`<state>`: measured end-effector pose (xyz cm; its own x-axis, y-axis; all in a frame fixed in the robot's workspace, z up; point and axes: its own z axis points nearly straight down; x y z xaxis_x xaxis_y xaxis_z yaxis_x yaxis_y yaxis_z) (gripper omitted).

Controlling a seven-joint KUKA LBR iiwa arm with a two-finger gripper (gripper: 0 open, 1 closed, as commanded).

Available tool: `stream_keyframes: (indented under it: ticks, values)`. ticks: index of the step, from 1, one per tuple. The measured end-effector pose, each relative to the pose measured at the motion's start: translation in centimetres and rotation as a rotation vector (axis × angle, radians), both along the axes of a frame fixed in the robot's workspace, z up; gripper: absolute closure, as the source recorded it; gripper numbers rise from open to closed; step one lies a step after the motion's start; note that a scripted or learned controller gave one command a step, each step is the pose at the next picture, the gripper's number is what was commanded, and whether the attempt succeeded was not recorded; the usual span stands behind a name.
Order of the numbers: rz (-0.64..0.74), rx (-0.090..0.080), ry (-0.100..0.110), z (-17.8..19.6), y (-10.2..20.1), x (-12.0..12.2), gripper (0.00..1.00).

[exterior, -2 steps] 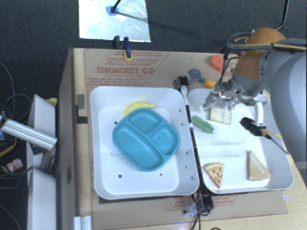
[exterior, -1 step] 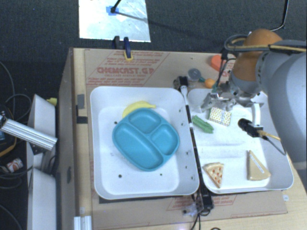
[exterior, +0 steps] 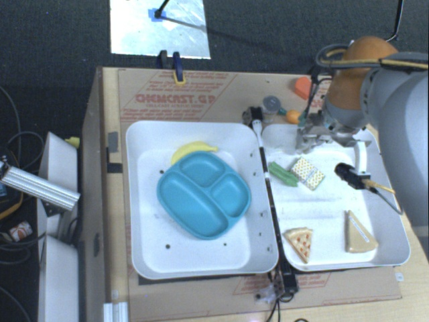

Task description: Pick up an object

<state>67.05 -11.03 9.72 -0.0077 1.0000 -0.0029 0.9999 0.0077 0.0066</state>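
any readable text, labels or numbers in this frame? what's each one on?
"CHEMCAST GP": large red print on the brown board under the bins, letters partly blurred, my best reading.
Smaller red print lines above and below it: too blurred to read.
Red print on the board's front edge: too small to read.

Dark carpet [exterior: 53, 39] fills the upper frame, with a shiny metal sheet [exterior: 159, 20] at upper middle. Cables [exterior: 17, 146] trail at the left edge.
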Motion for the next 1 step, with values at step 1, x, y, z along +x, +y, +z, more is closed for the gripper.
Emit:
stream_keyframes:
  ticks: [1]
  values:
    - [0.001,0.000,0.001,-0.02,0.01,-0.01,0.00]
